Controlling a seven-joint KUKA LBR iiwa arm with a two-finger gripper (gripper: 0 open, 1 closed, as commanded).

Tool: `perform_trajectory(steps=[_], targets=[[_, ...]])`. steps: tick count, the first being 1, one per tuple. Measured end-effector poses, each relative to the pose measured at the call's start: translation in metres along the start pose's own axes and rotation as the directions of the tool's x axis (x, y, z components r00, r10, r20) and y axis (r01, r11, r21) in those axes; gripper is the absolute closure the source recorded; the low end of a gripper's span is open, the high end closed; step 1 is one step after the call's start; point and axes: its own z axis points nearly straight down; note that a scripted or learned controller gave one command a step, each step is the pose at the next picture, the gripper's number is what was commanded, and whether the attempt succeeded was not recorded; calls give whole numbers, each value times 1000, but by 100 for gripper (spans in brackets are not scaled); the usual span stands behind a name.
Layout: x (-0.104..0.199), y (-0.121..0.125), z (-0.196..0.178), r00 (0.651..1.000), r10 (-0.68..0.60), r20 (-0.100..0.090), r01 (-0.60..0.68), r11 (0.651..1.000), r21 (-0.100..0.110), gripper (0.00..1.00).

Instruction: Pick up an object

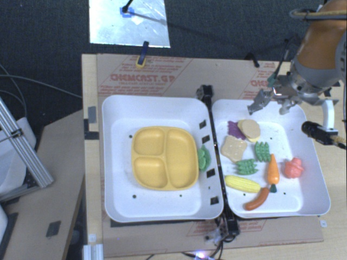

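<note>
Tool (271,102) hangs at upper right of the frame, above the far rim of the right bin (314,199), fingers spread wide with nothing between them. Right bin contents: purple piece (235,129), round bun (249,129), bread slice (233,148), two green pods (262,151), corn (242,184), carrot (272,170), sausage (256,198), pink item (293,168). Left bin (116,161), centre frame, carries a yellow divided tray (164,157).

Bare floor along right bin (317,196) edge (toys (255,161) crowding centre)
</note>
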Motion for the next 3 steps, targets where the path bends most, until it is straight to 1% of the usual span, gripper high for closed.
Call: perform_trajectory(steps=[1,2,3], targets=[[36,-58,40,1000,-1,-3,1,1000,8,0],[20,-88,122,1000,3,-1,-3,1000,7,0],[19,-138,157,1000,4,-2,-4,1000,6,0]])
